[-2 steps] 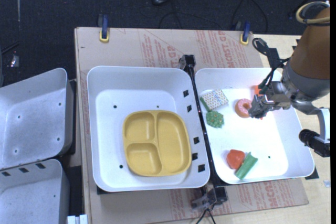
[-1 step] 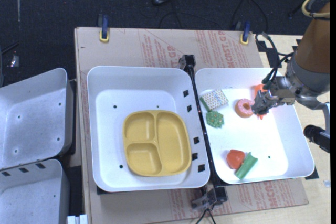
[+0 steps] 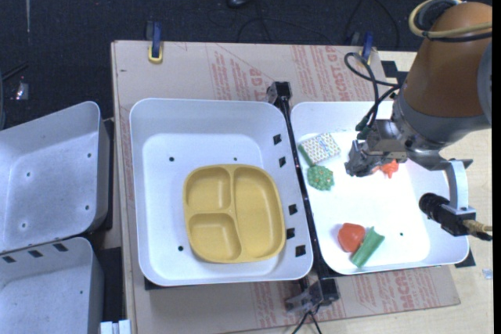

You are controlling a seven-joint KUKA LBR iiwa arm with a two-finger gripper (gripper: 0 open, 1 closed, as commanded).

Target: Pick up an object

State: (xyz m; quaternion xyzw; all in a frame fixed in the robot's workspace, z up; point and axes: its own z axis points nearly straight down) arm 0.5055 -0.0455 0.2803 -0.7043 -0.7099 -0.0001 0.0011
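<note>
Dark speckled carpet and loose cables lie behind the bench (image 3: pixel 211 66), whose cardboard-coloured top carries two shallow white bins side by side. From where I stand the arm (image 3: pixel 450 66) leans in from the right, its orange band bulging above the wrist, and the gripper (image 3: pixel 365 160) hangs low over the right bin (image 3: pixel 407 207), near that bin's far side.

Tucked right against the gripper, on the side toward the arm, is a small orange-red object (image 3: pixel 389 167). It looks like the thing being gone after: a little bright lump with ragged edges, partly hidden by the dark gripper body, so its shape is hard to make out. Whether it sits between the fingers or merely beside them I cannot tell, nor whether the gripper is spread or pinched.

My guess is that this is the grasp itself, or the instant around it. What comes next would call for a firm close and a straight lift, then a check that the piece actually comes up.

Just beyond the gripper, away from the arm, lie a green knobbly piece (image 3: pixel 320 177) and a white patterned block (image 3: pixel 320 146), close together. Nearer the front of the bin, a red piece (image 3: pixel 351 235) touches a green wedge (image 3: pixel 366 247). Farther off, the left bin (image 3: pixel 156 168) holds a yellow divided tray (image 3: pixel 233 213).
</note>
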